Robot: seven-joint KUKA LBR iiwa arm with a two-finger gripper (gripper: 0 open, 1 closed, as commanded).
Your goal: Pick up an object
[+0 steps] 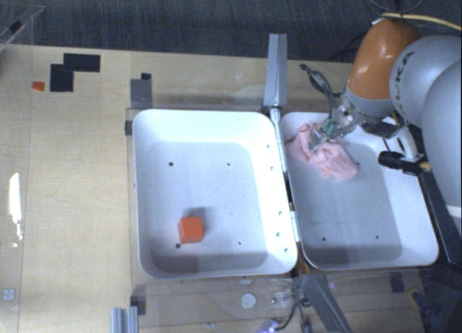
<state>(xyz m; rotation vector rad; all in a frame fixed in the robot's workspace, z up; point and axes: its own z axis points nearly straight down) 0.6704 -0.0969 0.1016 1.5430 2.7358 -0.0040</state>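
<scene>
- Pink cloth point(328, 158) lies crumpled at the right bin's point(375, 252) far left corner.
- Gripper point(323, 133) touches its top; whether the jaws are spread or pinching, I cannot tell.
- Orange block point(191, 230) sits in the left bin point(216, 126), near its front edge.

Block point(191, 230) in left bin point(144, 180), cloth point(328, 157) in right bin point(404, 245)

One fixed camera looks down aslant on both white bins point(144, 180).
</scene>
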